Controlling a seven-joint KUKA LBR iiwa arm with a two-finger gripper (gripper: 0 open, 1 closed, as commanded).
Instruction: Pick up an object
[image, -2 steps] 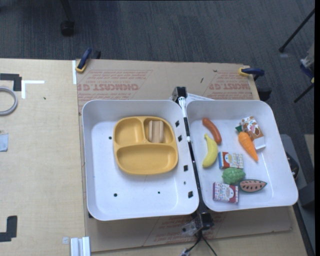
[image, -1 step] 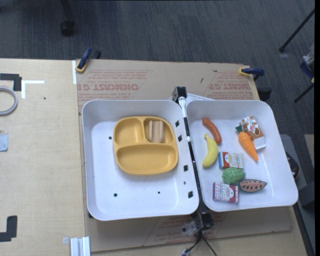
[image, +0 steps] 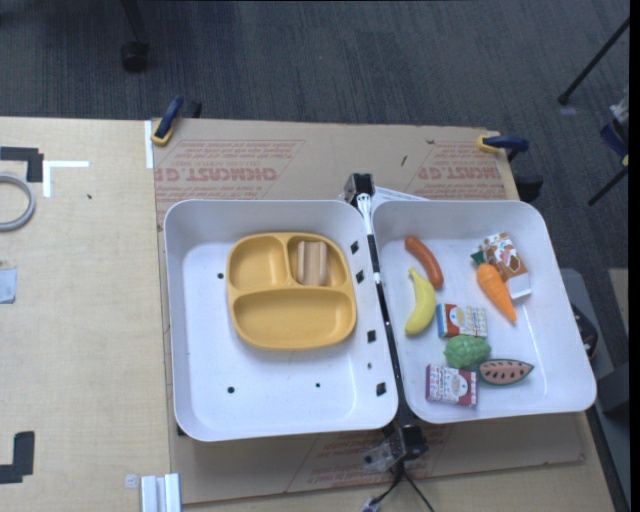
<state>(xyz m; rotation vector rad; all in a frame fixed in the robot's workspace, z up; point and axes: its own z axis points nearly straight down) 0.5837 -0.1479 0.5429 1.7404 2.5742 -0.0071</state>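
Wooden bench (image: 70, 330), cardboard sheet (image: 240, 160), two white bins (image: 190, 400)

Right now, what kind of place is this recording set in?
Probably a robotics lab bench: two white bins clipped together on clamped cardboard, toy food such as a banana and a carrot, and grey carpet.

Dark grey carpet floor (image: 330, 60) beyond bench. Pale wooden benchtop (image: 75, 330), brown cardboard sheet (image: 260, 165) clamped on it by blue-yellow clamps (image: 168, 118). Even light.
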